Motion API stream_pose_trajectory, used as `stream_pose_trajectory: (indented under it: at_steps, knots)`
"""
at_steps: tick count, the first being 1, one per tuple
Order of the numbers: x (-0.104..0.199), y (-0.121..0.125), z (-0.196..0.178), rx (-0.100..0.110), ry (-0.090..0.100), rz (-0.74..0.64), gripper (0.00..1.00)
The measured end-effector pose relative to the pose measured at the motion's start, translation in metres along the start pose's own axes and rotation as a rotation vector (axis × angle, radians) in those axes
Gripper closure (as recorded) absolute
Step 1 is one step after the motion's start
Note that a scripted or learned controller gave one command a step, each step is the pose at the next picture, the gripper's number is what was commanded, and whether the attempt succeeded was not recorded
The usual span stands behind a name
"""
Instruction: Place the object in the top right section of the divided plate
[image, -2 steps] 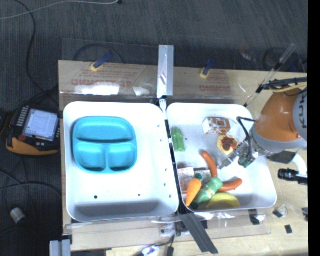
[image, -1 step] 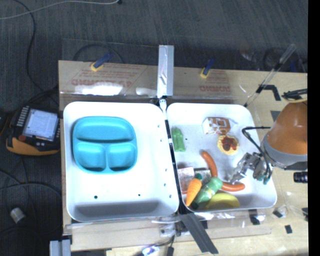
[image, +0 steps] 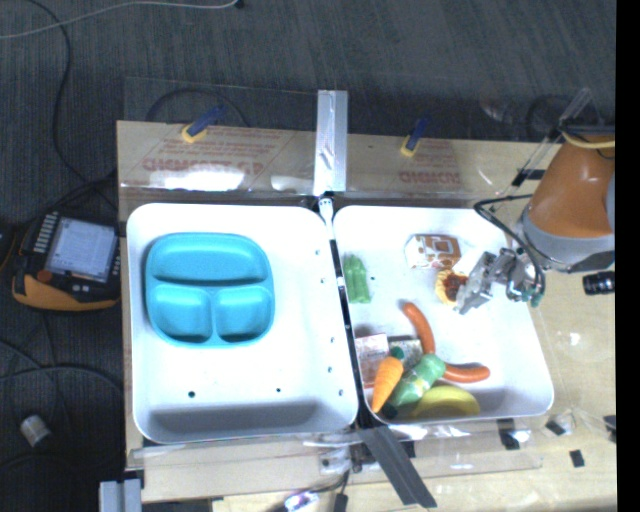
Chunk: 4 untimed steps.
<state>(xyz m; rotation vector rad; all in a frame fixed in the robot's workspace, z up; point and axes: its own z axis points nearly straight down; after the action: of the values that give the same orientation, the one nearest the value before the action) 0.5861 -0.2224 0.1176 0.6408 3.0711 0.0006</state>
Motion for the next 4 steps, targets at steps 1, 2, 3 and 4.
stream_pose_trajectory:
  at_steps: [1, 2, 3, 4]
  knots:
    - [0.09, 0.008, 0.024, 0.0, -0.014, -0.029, 1.0]
    - [0.01, -0.005, 0.025, -0.001, -0.013, -0.34, 1.0]
    - [0.099, -0.026, 0.018, -0.003, 0.004, -0.414, 1.0]
    - [0.037, -0.016, 0.026, 0.0, -0.002, -0.685, 1.0]
